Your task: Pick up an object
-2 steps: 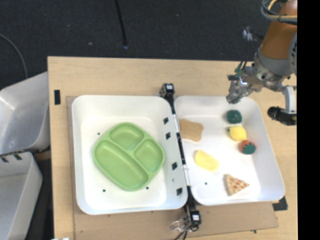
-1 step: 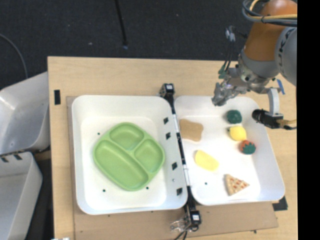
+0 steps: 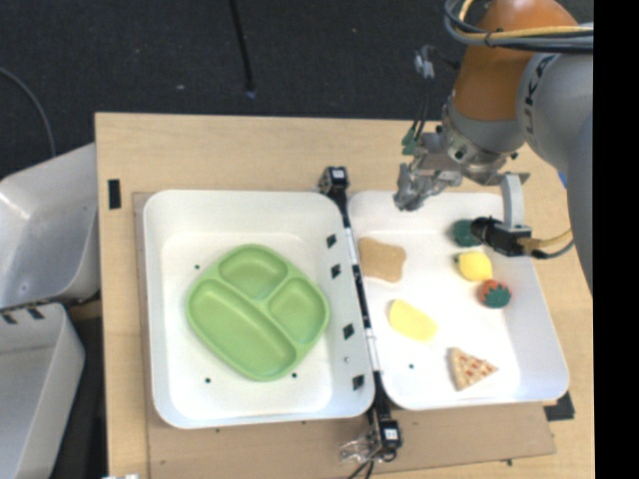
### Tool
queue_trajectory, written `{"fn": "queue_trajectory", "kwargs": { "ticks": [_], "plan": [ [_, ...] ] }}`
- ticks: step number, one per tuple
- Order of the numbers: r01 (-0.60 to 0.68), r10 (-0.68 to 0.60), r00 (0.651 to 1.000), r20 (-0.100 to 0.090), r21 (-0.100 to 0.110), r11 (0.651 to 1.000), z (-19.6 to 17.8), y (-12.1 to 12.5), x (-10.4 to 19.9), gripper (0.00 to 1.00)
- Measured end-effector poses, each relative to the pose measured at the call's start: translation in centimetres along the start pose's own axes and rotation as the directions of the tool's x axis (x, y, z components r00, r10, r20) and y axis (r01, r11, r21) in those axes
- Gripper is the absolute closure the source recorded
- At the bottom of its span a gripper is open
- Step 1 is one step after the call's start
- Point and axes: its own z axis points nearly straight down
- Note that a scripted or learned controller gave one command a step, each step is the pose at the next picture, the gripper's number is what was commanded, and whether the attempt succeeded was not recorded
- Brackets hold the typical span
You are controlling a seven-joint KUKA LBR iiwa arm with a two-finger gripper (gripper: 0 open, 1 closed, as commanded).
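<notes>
My gripper hangs over the far left corner of the right bin, above and a little right of a tan toast-shaped piece. Nothing shows between its fingers. Also in the right bin lie a yellow flat piece, a pizza slice, a small yellow lemon-like piece, a red and green tomato-like piece and a dark green round piece, partly hidden behind the robot's hardware.
The left bin holds a green divided plate. A ridge with black clips separates the two bins. The wooden bench surrounds them.
</notes>
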Motion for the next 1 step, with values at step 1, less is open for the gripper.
{"fn": "queue_trajectory", "kwargs": {
  "ticks": [1],
  "plan": [
    [0.001,-0.001,1.0,0.0,0.001,1.0,-0.62,-1.26,5.68,1.0]
  ]
}}
